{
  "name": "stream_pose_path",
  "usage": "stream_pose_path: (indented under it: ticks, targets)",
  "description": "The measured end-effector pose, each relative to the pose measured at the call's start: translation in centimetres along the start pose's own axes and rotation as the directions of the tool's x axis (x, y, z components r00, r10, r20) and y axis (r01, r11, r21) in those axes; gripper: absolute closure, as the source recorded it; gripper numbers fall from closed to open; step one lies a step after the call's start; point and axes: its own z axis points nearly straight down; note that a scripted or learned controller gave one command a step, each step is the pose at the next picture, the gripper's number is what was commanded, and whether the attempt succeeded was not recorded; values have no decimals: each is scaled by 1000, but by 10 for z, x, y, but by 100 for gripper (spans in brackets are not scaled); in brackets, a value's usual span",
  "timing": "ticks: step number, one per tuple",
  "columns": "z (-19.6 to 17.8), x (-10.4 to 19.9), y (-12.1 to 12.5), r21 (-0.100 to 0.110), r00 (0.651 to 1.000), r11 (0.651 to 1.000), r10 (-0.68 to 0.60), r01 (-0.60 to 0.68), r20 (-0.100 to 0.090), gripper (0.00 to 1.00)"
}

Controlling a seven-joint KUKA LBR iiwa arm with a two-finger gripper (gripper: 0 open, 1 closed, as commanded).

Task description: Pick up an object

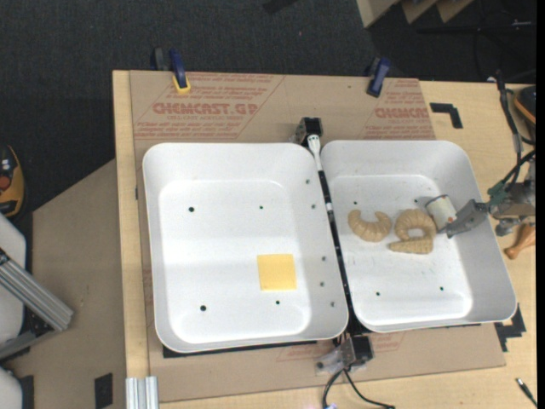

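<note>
A flat yellow square (277, 272) lies in the left bin (170, 177), toward its front right. In the right bin (451, 164) lie three tan, croissant-shaped pieces: one curled (370, 226) at the centre left, one ring-like (415, 222) beside it, and a flatter one (411, 246) just in front. Right of them a small white cylinder on a grey handle (450, 213) lies slanted, its handle running toward the bin's right rim.
The bins sit on a brown board (255, 100) held by blue clamps (180, 66) at the back. A black hinge strip (328, 220) runs between the bins. Wires and small parts (511, 207) crowd the right edge beside the right bin.
</note>
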Motion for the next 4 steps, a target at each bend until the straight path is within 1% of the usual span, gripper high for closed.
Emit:
stream_pose_path:
  ticks: [1, 2, 3, 4]
  targets:
    - [147, 3, 9, 8, 1000, 1000, 0, 0, -4, 0]
    - [147, -7, 56, -5, 1000, 1000, -2, 2, 3, 0]
    - [146, 8, 87, -4, 1000, 1000, -2, 2, 2, 0]
    - [147, -26, 106, 4, 1000, 1000, 0, 0, -10, 0]
